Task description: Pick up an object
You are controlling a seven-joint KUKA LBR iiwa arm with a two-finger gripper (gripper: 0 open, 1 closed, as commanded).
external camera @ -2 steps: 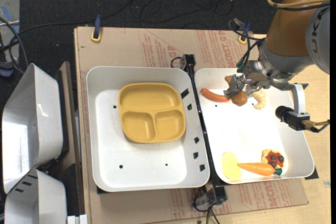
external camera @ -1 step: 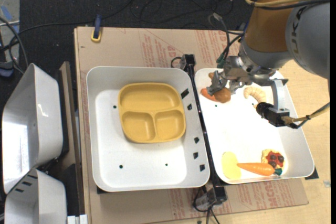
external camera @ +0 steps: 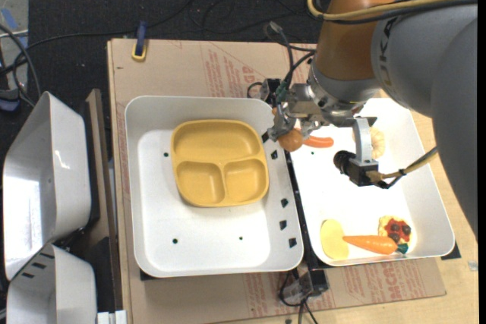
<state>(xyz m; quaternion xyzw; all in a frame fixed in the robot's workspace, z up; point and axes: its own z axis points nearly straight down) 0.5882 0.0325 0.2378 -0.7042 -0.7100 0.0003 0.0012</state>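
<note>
Orange and small, a toy carrot-like piece (external camera: 291,139) sits at the left edge of the right bin (external camera: 425,243), just under the gripper (external camera: 292,125). It looks light, hard and slippery; grip its thick end. The gripper's opening cannot be told.

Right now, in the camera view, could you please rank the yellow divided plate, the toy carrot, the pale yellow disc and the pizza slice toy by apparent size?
1. yellow divided plate, by far the largest.
2. toy carrot.
3. pale yellow disc, close to the carrot in area, so this order is unsure.
4. pizza slice toy, smallest.
</note>
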